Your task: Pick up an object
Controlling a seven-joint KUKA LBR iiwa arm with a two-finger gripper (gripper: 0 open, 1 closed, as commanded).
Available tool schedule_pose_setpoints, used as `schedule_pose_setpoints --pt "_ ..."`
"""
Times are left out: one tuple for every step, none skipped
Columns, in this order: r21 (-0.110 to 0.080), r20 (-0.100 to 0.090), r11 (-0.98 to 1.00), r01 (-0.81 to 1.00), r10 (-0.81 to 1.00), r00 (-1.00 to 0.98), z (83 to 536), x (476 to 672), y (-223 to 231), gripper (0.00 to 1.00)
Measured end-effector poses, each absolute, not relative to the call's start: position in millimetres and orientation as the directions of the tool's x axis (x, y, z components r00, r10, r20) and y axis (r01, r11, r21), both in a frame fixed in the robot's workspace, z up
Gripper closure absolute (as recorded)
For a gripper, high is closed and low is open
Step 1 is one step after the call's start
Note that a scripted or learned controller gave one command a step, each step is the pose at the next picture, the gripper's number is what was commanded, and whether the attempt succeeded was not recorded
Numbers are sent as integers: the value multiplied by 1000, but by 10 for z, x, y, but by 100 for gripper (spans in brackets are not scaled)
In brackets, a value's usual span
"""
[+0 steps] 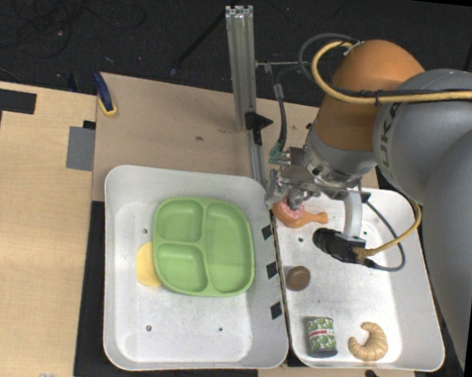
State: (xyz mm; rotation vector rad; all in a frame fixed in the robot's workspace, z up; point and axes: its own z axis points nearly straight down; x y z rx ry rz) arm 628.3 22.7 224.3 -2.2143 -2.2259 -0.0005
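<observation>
Shared edge: left bin (118, 314) and right bin (412, 320) meeting along their inner walls, black clips on the seam
Open room, left: bare floor along the near side and down the right strip beside the plate (203, 248)
Open room, right: bare floor through the middle and right side
Tight spot: far-left corner of right bin, with gripper (292, 201), orange toy (301, 218) and inner wall close together
Post (240, 81): upright behind the bins, near the gripper
Arm (435, 131): reaching in from the right, over the far-right part of right bin
Left bin holds: green divided plate lying flat, wells bare; yellow piece (146, 266) tucked partly under its left rim
Right bin holds: orange toy, brown disc (297, 277), can (319, 335), croissant (369, 341)
Orange toy: just beside the inner wall, right under the gripper
Grip: apart, together or clamped on the toy, not to be made out from this angle
Disc: by the inner wall, apart from the toy
Can and croissant: near each other by the near wall
Writing: green label on the can, print too small to read
</observation>
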Motion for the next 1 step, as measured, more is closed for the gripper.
schedule_pose_setpoints --pt "-4 1 5 1000 1000 -5 2216 6222 792 100"
